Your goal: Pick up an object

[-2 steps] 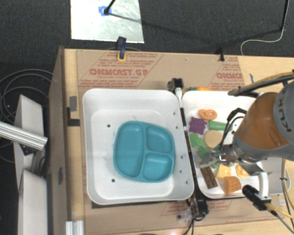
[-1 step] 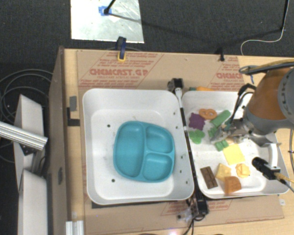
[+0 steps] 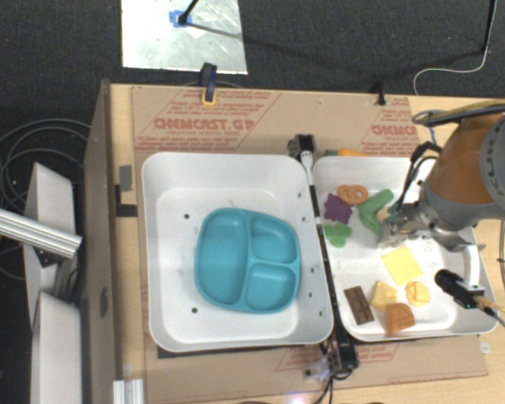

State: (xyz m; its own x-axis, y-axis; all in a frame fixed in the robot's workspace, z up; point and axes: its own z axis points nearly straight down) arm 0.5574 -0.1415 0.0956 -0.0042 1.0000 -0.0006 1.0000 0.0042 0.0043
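Bright even overhead light, soft shadows; glare on foil sheet [image 3: 183, 23], white bins [image 3: 236, 175] washed out, slightly grainy

A dark speckled carpet floor [image 3: 42, 49] is seen around a bench topped with brown printed cardboard [image 3: 236, 116]. On the far floor a shiny silver square sheet [image 3: 183, 22] is laid, marked with a small blue tape piece [image 3: 180, 18]. At the left, black cables [image 3: 17, 150] are looped beside a white metal frame [image 3: 46, 251]. A thin white cable [image 3: 480, 40] is trailed at far right.
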